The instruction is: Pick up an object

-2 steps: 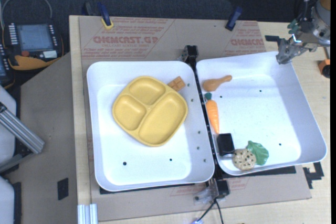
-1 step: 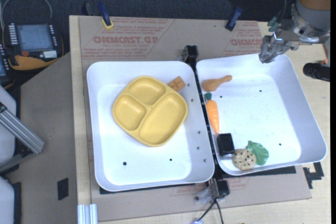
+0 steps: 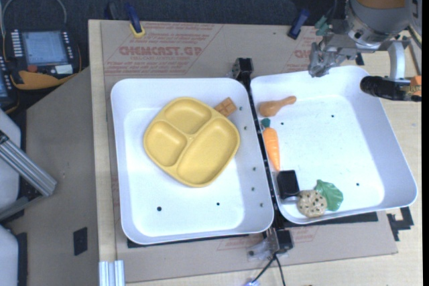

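Nothing has been picked up yet, as far as I can see from here. The gripper hangs over the far edge of the right bin, up near its back rim, and there is no object between its fingers. Whether those fingers are spread or closed I cannot tell; they are small and dark against the bench at this angle.

The things it could take all lie along the near-left side of that bin, well apart from the gripper. A tan chicken drumstick sits closest, near the back left corner. Just below it a carrot lies along the left wall. Further toward me there is a small black block, then a round cookie touching a green leafy piece.

The left bin holds a yellow divided plate, with a small brown block tucked at its far edge.

So I would say the whole job is still ahead: the arm has to choose one piece, move over it, come down, close on it and lift. The drumstick looks the shortest reach, though its narrow end may slip
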{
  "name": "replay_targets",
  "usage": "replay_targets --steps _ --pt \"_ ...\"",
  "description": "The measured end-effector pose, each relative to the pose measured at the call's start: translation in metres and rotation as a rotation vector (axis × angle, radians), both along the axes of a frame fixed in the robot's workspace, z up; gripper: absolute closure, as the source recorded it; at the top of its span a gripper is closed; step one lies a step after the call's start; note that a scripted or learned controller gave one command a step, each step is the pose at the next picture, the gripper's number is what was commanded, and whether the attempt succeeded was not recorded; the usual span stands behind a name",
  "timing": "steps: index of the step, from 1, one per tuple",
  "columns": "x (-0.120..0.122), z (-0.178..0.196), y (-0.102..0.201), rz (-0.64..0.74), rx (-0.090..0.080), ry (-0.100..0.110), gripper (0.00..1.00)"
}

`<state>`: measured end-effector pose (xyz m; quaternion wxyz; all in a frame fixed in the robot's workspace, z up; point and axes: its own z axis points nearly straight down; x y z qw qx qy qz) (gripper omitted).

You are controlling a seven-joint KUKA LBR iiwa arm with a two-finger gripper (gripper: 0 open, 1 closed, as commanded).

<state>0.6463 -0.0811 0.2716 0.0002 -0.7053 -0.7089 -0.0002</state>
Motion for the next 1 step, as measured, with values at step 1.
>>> replay_targets --steps 1 --pt "-0.0073 -0.0071 0.056 0.0 0.001 0.003 1.0"
